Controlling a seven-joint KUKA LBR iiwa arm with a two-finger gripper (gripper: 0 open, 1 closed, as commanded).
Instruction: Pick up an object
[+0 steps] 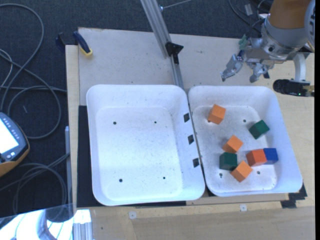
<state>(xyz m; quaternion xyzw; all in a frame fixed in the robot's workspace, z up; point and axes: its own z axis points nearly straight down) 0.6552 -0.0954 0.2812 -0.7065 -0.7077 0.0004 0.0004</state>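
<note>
Gripper hung above the right bin's far rim, fingers spread and gripping nothing, blocks lying scattered below.

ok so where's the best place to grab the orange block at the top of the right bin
Probably from straight above, closing on two opposite side faces of the orange block. It stands apart from the other blocks, so the gripper has free room around it.

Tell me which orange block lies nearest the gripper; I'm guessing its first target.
The orange block at the far end of the right bin, alone near the top rim. The other three orange blocks sit lower, clustered with green and blue ones. The gripper hangs above that rim.
</note>
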